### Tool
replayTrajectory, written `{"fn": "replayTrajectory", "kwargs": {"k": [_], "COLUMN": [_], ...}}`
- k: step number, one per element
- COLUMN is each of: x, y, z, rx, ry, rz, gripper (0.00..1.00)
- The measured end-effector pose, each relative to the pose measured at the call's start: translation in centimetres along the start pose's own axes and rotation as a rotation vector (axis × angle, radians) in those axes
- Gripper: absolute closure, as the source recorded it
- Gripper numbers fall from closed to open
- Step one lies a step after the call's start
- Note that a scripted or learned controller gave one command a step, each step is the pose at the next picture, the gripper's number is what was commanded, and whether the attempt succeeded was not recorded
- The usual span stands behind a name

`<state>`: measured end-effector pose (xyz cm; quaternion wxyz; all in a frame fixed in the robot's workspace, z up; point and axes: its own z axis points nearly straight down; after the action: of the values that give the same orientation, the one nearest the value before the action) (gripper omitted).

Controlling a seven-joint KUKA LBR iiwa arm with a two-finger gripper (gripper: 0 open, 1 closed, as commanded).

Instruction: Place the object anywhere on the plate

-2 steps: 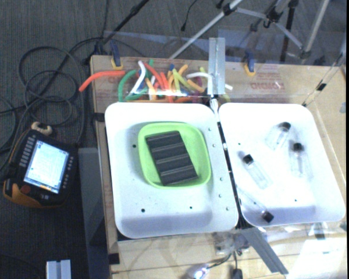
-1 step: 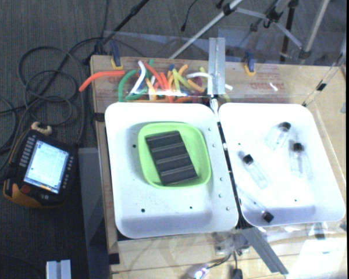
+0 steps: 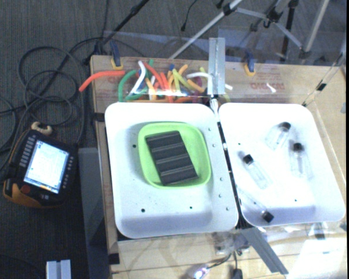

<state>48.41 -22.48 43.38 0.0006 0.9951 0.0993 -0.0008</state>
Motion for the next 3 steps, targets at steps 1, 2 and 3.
{"fn": "replayTrajectory", "kwargs": {"k": [1, 2, 3], "x": [0.0, 0.01, 0.01], "y": [-0.01, -0.02, -0.02], "z": [-0.01, -0.01, -0.01], "rx": [0.0, -0.001, -0.001], "ry": [0.0, 0.0, -0.001], "rz": [0.0, 0.0, 0.0], "gripper": [0.0, 0.0, 0.0]}}
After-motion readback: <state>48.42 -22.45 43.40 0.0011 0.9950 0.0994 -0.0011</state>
